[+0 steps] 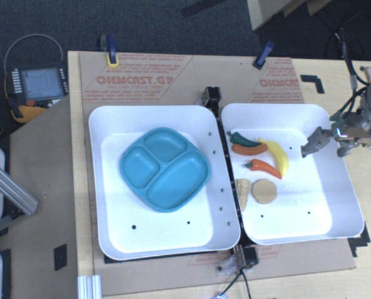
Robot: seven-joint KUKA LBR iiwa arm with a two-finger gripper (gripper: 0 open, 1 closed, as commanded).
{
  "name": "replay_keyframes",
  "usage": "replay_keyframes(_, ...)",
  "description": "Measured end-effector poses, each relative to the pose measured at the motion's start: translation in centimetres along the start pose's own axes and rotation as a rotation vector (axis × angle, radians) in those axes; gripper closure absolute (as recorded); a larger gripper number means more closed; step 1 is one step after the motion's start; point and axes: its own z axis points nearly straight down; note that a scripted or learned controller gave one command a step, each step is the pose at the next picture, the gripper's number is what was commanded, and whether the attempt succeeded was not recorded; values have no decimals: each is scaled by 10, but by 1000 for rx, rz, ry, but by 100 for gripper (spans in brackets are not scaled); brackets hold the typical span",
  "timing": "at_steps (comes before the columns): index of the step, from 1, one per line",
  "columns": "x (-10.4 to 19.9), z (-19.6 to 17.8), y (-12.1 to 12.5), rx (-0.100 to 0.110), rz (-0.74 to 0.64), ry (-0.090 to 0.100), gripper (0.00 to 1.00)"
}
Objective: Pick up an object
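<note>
The right bin (pixel 335 223) holds several toy foods near its left side: a green pepper (pixel 240 138), an orange sausage-like piece (pixel 249 148), a yellow banana (pixel 277 155), a red-orange chili (pixel 262 167), a pale cone (pixel 243 193) and a round brown cookie (pixel 264 191). My gripper (pixel 327 147) hangs over the right part of this bin, to the right of the banana and apart from every item. Its fingers are spread open, with only white bin floor showing between them.
A blue divided plate (pixel 165 167) lies in the middle of the left bin (pixel 110 229). A raised divider (pixel 226 167) separates the two bins. The arm's wrist and cables (pixel 360 120) enter over the right bin's right wall.
</note>
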Motion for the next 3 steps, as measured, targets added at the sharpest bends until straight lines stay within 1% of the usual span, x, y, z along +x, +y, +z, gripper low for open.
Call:
replay_keyframes(1, 0, -5, 2, -10, -3, -2, 0)
replay_keyframes(2, -2, 38, 2, -4, -2, 0, 0)
replay_keyframes(3, -7, 87, 10, -7, -2, -1, 0)
